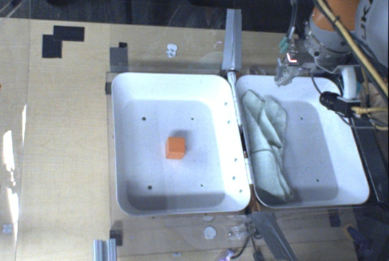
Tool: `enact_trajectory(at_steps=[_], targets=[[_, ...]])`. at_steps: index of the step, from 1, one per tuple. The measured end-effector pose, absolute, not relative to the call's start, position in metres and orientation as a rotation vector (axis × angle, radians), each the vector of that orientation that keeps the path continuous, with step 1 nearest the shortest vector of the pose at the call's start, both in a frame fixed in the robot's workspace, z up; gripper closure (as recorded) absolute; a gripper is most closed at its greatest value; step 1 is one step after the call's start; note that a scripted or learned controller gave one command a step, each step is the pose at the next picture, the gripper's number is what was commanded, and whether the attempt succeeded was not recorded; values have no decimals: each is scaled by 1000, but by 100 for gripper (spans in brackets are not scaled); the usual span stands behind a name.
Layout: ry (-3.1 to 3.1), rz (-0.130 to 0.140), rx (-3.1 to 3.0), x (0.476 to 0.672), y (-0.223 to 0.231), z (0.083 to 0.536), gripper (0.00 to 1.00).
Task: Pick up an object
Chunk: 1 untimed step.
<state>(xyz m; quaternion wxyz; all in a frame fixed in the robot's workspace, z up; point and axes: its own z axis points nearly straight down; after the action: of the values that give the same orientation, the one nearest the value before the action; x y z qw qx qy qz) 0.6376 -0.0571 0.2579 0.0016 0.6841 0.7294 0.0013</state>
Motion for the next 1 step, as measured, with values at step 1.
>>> enact_trajectory(at_steps=[1], targets=[[2580,2,1790,622,-2,200,100]])
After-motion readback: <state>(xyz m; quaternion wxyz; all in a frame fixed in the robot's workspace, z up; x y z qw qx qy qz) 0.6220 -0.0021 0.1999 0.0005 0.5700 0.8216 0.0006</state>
